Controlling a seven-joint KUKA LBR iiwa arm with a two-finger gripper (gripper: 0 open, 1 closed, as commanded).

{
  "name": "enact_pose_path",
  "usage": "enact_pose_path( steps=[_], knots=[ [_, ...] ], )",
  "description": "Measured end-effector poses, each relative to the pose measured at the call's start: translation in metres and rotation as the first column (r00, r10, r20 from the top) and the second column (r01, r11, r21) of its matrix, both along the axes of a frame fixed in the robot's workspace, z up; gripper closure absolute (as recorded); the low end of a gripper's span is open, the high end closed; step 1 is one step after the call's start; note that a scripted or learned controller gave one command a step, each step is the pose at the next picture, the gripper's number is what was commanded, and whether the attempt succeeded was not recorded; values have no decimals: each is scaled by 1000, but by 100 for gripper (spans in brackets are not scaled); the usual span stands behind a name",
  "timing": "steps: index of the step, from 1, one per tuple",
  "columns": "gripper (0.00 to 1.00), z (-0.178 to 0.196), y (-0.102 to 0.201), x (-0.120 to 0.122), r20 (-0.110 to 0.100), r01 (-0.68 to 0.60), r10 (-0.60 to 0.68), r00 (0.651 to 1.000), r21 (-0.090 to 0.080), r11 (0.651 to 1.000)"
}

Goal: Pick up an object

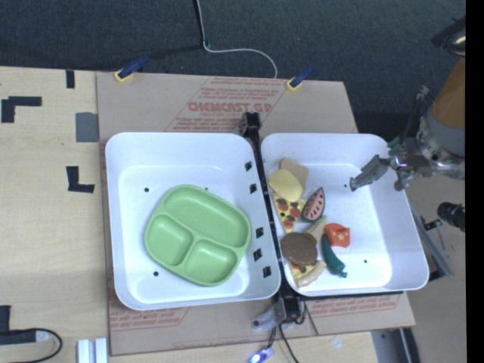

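gripper (370, 174) – state could not be told; toy food pile (306, 229) lay below-left | judged light, stiff, slick – grasp tomato (337, 235) across its middle

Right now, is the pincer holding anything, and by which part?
Nothing is held: the pincer hangs over a bare part of the right white bin, apart from the toy food.

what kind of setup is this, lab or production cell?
Most likely a robotics lab grasping rig. Two white bins sit on taped-down cardboard held by clips, one with a green divided plate, the other with toy food. The gripper hangs over the right bin, and loose cables run across the bench.
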State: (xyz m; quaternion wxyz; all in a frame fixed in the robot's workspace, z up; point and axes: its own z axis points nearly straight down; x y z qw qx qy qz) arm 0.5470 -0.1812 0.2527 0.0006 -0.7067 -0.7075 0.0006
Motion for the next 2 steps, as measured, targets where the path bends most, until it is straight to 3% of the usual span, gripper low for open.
enact_pose_path(
  steps=[1,2],
  knots=[
    [0,132,33,-36,15,-4,4,1000,-2,1000],
    [0,47,68,-65,-9,-1,1,1000,3,1000]
  ],
)
